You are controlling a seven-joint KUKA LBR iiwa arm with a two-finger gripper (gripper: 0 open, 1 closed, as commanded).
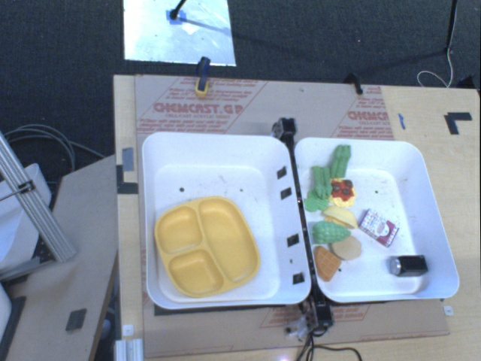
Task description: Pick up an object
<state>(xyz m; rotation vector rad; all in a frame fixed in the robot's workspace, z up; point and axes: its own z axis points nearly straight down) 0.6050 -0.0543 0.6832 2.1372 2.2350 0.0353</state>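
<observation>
How the claw is standing cannot be told. Two white bins are being borne side by side on the bench, their inner rims touching.

The task's things are being held in the right bin (432, 201), clustered toward its left half. Ten are being counted there:
- Two long green pieces (340, 160) are lying at the top, just beside each other, with one small green piece (316, 201) below them.
- One red-and-yellow piece (343, 192) is being touched by one pale yellow piece (340, 216) beneath it.
- Lower down, one bumpy green piece (331, 232), one tan oval (347, 248) and one orange wafer (326, 262) are being kept close together.
- Apart from these, to the right, one red-and-white packet (378, 227) and one dark cylinder (407, 265) are lying, the cylinder on its side near the front rim.

In the left bin (218, 153) one yellow tray (207, 244) with three compartments is being held, toward the front left corner. Four black tabs (285, 193) are being shown along that bin's right wall.
</observation>
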